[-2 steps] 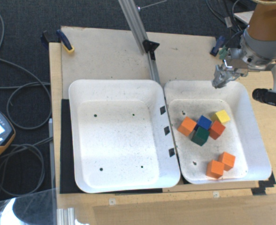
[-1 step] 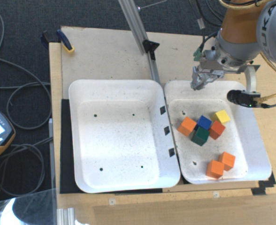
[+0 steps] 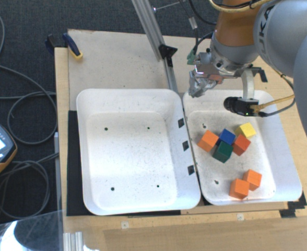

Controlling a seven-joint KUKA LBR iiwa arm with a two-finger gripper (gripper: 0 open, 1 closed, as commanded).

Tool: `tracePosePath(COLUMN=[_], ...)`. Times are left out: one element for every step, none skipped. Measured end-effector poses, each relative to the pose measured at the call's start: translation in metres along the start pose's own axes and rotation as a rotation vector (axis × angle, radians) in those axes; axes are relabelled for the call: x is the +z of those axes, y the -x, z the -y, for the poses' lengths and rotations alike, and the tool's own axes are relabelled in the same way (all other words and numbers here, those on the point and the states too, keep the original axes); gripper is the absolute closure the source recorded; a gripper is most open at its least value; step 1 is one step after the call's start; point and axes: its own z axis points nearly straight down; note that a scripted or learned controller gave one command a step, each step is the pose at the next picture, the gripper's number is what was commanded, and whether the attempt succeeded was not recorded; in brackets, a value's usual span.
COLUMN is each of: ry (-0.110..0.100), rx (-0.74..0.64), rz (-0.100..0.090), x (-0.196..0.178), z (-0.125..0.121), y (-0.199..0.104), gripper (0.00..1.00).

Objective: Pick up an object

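Note:
Several small blocks lie in the right bin (image 3: pixel 279 166). An orange block (image 3: pixel 208 140), a blue block (image 3: pixel 227 136), a dark green block (image 3: pixel 223 151), a red-orange block (image 3: pixel 241 144) and a yellow block (image 3: pixel 247 130) form a tight cluster in the bin's middle. Two more orange blocks (image 3: pixel 246 183) sit together near its front edge. My gripper (image 3: pixel 198 89) hangs above the back left corner of the right bin, well above and behind the cluster, with nothing seen in it.
The left bin (image 3: pixel 130 150) lies beside the right one, separated by a ridge with black clips (image 3: pixel 185 146). A slanted metal rail (image 3: pixel 153 27) crosses the bench behind the bins. A blue and yellow tool (image 3: pixel 72 46) lies at the bench's back left corner.

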Motion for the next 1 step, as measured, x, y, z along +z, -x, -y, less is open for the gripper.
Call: tracePosePath(ry=[0.001], rx=[0.000], rz=[0.000], x=[-0.0042], z=[-0.0045], y=[-0.0558], gripper=[1.00])
